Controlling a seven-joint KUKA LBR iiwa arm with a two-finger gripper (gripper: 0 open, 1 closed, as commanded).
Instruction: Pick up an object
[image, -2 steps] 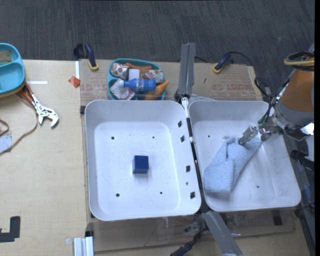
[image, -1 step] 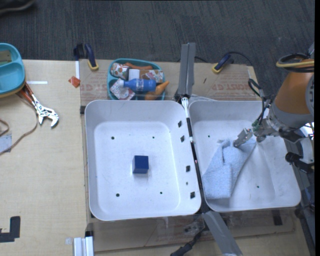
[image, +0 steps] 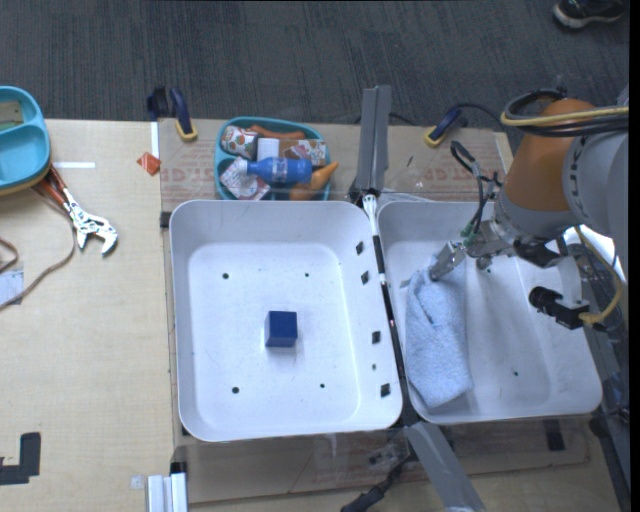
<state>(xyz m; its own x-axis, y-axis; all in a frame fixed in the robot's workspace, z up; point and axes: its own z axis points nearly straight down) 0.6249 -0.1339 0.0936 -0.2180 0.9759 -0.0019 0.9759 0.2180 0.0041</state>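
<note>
Gripper: we see the gripper (image: 447, 262) low in the right bin (image: 520, 395), at the top end of the light blue cloth (image: 436, 340).
Fingers: we cannot tell whether they are spread or clenched.
Cloth: it lies along the right bin's left side.
Blue block (image: 282, 328): it sits alone in the left bin (image: 200, 400).
Worktop (image: 80, 380): a wrench (image: 88, 226) lies at the left.

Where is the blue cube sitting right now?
The blue cube sits alone near the middle of the left bin in the camera view, across the divider from the light blue towel in the right bin.
</note>
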